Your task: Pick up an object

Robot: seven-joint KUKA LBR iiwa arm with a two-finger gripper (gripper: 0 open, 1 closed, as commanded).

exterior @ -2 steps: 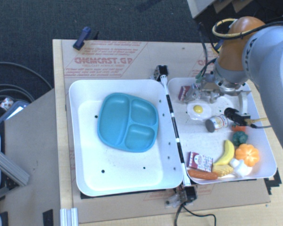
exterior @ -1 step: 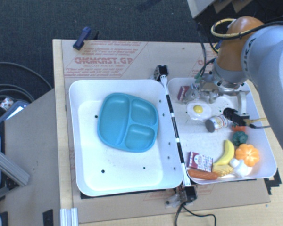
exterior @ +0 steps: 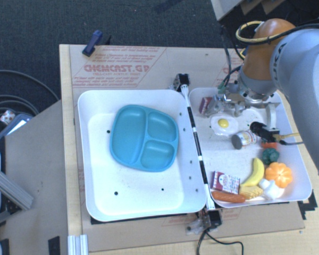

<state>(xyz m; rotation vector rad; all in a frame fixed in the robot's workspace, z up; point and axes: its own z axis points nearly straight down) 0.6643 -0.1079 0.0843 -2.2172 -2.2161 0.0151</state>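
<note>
My gripper [exterior: 229, 106] hangs over the back of the right bin [exterior: 303, 180], just above a toy fried egg [exterior: 223, 124]. A dark red packet [exterior: 204, 105] leans against the bin wall to the gripper's left. A small grey-capped bottle [exterior: 243, 139] lies on its side in front of the egg. Toward the front lie a banana [exterior: 254, 171], an orange [exterior: 279, 174], a green broccoli piece [exterior: 270, 155], a red and white box [exterior: 225, 181] and a sausage [exterior: 228, 197]. Nothing is visibly held.
The left bin [exterior: 95, 190] holds a blue divided plate [exterior: 144, 137]. A black clip [exterior: 181, 81] sits where the two bins meet at the back. A blue object [exterior: 92, 43] lies on the bench's far left corner.
</note>
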